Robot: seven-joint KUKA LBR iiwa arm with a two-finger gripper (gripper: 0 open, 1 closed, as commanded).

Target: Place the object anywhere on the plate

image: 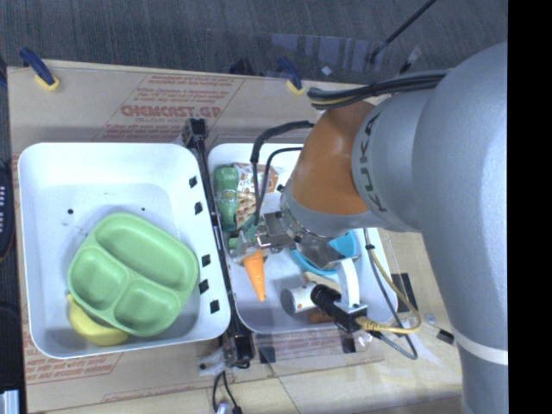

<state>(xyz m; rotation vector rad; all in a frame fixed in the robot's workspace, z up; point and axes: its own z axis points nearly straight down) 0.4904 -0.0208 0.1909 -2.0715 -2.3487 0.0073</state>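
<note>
A green divided plate (134, 270) lies in the left bin (52, 171), tilted over a yellow object (90, 328) at its near corner. In the right bin (285, 328) an orange carrot (256, 277) lies near the left wall, pointing toward the front. My gripper (261, 234) hangs low in the right bin, just above the carrot's thick end and beside a green bottle (226, 195). The grey and orange wrist covers most of the gripper.
A printed snack bag (253, 184) lies at the back of the right bin next to the bottle. A blue object (345, 247) peeks out under the arm. The black divider (210, 222) separates the bins. Blue clamps (39, 67) hold the cardboard base.
</note>
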